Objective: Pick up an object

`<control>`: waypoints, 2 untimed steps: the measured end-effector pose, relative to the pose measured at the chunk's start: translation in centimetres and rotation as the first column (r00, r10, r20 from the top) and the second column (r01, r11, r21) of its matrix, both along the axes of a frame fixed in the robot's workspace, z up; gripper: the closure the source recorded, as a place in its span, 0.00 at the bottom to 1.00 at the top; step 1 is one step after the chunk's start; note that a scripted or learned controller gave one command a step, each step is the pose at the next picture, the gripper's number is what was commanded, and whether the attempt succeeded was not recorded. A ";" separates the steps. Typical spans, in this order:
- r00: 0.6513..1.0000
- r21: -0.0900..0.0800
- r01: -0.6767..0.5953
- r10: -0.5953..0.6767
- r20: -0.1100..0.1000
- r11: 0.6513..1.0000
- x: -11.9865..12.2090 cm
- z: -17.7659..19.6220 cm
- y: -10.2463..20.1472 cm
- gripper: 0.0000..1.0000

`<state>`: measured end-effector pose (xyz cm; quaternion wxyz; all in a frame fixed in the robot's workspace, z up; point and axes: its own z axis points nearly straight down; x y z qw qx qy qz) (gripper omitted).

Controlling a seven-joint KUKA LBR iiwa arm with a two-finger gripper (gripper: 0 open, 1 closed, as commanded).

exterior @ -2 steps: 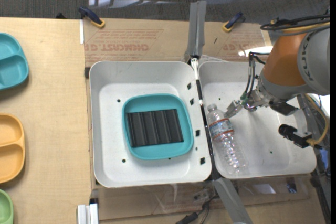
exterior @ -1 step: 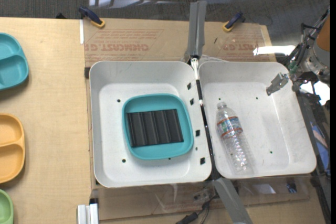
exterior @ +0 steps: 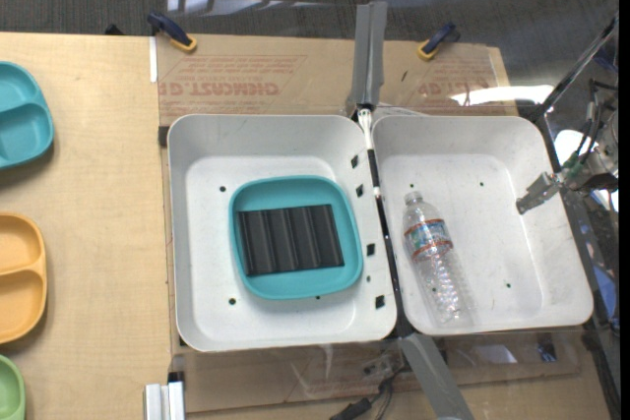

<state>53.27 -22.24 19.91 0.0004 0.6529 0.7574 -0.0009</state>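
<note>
Water bottle lies left of and below the claw, long axis near-vertical; claw's opening apparently indiscernible.

Single fixed overhead camera, slanted down on two white bins.

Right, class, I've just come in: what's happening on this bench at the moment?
A robot arm is set up to pick something out of two white bins. Its pincer sits at the right edge of the right bin, holding nothing that can be seen. A clear water bottle lies on its side in that bin, apart from the pincer. The left bin holds a teal tray with a dark ribbed insert. Nothing has been lifted yet.
</note>
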 end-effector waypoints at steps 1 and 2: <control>1.000 0.002 0.025 -0.025 -0.003 1.000 -2.6 -4.6 9.6 0.00; 0.989 -0.001 0.150 -0.150 0.001 0.989 -3.5 10.4 9.1 0.00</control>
